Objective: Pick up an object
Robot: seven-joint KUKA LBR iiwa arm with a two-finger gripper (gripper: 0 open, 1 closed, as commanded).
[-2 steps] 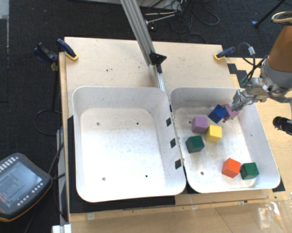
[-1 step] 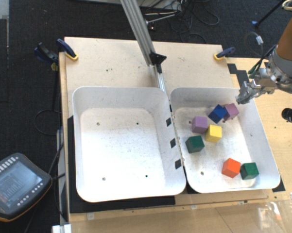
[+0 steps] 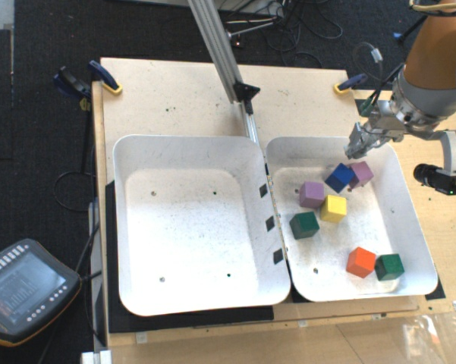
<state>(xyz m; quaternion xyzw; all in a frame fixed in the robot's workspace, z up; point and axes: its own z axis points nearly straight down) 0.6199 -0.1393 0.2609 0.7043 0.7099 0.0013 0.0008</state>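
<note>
Blue cube [image 3: 339, 178] looks the likeliest target: it sits in the right bin [image 3: 414, 226], toward the far side, with a purple cube [image 3: 361, 174] touching it on the right. The pincer [image 3: 357, 149] hovers just above and behind that pair, clear of both and holding nothing; whether it is spread or pressed together I cannot tell from here, as the tips blur into the bin wall.

Another purple cube [image 3: 312, 194] and a yellow cube [image 3: 334, 208] lie just in front of the blue one, with a green cube [image 3: 304, 224] near them. An orange cube [image 3: 361, 262] and a second green cube [image 3: 389, 266] sit together at the near corner. The left bin [image 3: 129, 203] lies beside it on the counter [image 3: 182, 97].

To do this well, I'd say the arm should come down squarely over one cube, turned so the tips straddle its free faces and not the side where its neighbour presses. The crowding is the risk: a slanted descent could nudge the pair apart or catch two at once.
</note>
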